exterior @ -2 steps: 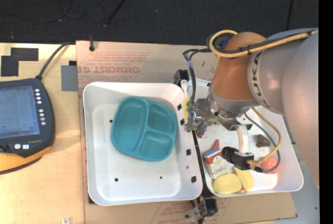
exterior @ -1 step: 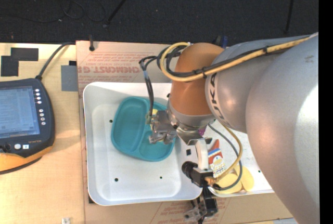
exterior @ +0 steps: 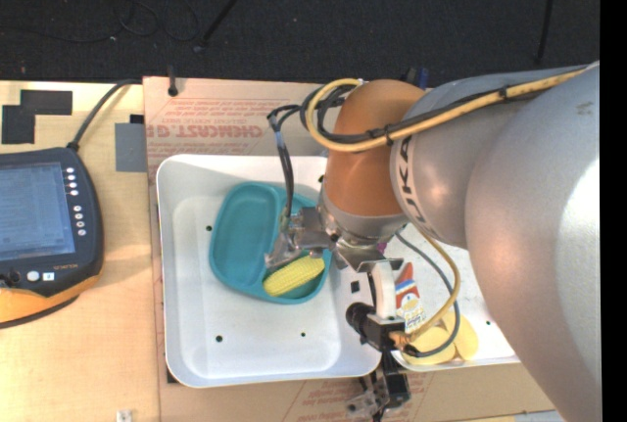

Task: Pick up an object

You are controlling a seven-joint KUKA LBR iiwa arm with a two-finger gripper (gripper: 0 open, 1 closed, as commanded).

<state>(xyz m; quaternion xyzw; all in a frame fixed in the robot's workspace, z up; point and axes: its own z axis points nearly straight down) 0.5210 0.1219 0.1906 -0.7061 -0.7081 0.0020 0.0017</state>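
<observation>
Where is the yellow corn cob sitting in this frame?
The yellow corn cob lies in the left white bin, on the lower right edge of the teal plastic dish, just below-left of the arm's hand.

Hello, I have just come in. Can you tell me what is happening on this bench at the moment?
A grey KUKA arm with an orange band reaches in from the right over the left white bin. Its gripper is down at a teal bowl, right beside a yellow corn cob that lies at the bowl's edge. Whether it grasps anything cannot be seen. A yellow object lies in the right bin.
</observation>
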